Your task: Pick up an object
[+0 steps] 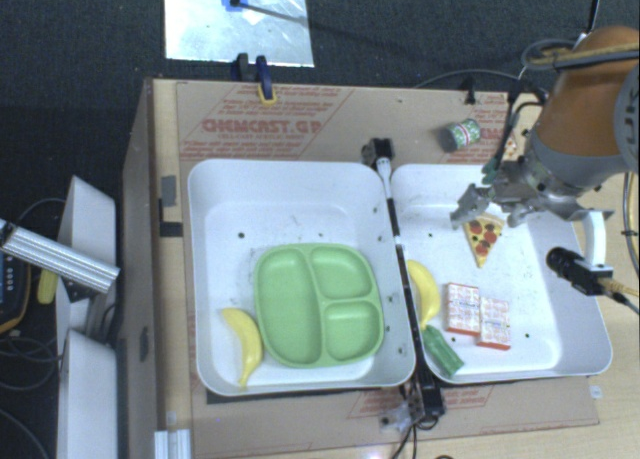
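My gripper (490,209) hangs over the back of the right bin (560,347). A toy pizza slice (484,239), orange with red spots, is directly below it, its wide end up against the gripper and its tip pointing toward the front. Whether the slice rests on the bin floor or is lifted is unclear. Further forward in the same bin are a yellow banana (424,292) by the left wall, a pair of red-and-white cartons (477,314), and a green block (441,351) in the front-left corner.
The left bin (230,197) holds a green divided plate (318,304) and a second yellow banana (243,342) at its front left. A small green-and-white can (462,133) lies on the bench behind the right bin. A black divider (395,247) runs between the bins.
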### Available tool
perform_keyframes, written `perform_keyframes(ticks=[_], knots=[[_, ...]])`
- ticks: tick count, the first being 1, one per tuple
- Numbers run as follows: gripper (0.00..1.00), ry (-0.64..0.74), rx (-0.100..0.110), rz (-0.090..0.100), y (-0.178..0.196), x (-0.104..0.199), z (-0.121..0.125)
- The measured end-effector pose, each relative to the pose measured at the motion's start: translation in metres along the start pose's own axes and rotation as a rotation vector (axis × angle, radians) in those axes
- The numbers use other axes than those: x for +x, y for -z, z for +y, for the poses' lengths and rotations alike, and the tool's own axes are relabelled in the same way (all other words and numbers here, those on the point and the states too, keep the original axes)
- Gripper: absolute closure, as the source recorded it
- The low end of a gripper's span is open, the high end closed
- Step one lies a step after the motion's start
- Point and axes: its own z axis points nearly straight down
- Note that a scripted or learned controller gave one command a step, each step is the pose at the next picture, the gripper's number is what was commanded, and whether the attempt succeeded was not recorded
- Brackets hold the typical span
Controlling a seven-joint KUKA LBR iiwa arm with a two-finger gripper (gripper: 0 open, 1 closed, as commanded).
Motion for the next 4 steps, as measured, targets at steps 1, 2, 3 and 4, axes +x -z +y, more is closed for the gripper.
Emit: perform_keyframes(ticks=[1,2,3,4], knots=[[0.00,-0.002,0.000,-0.002,-0.023,-0.050,0.036],[0.00,-0.002,0.000,-0.001,-0.068,-0.070,0.045],[0.00,-0.002,0.002,-0.001,-0.140,-0.081,0.053],[1.00,-0.001,-0.002,-0.001,-0.129,-0.081,0.054]])
